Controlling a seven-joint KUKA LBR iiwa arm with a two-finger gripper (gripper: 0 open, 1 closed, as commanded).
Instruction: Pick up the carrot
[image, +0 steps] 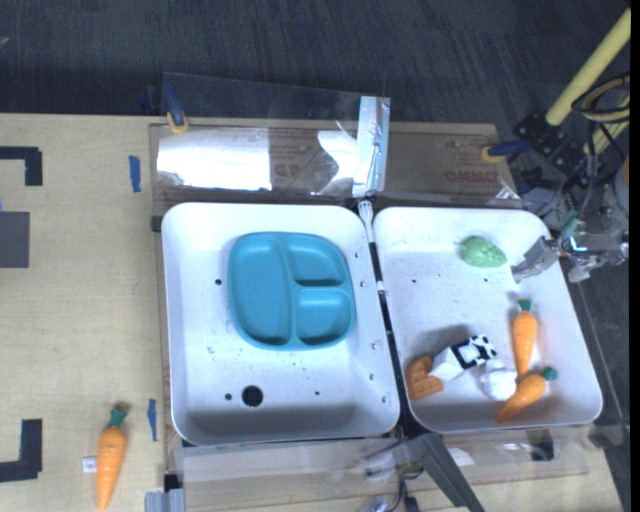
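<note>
Camera view shows me the gripper (540, 257) at the right bin (440, 235) edge, jaw state unclear, so next I must lower onto the upright carrot (524, 340) there.

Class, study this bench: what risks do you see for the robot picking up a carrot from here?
1. Two carrots in the right bin, the upright carrot and the tilted carrot, lie close together; the gripper might nudge both.
2. The tilted carrot touches the white toy, crowding a grasp.
3. A third carrot lies outside both bins, possibly beyond reach.
</note>
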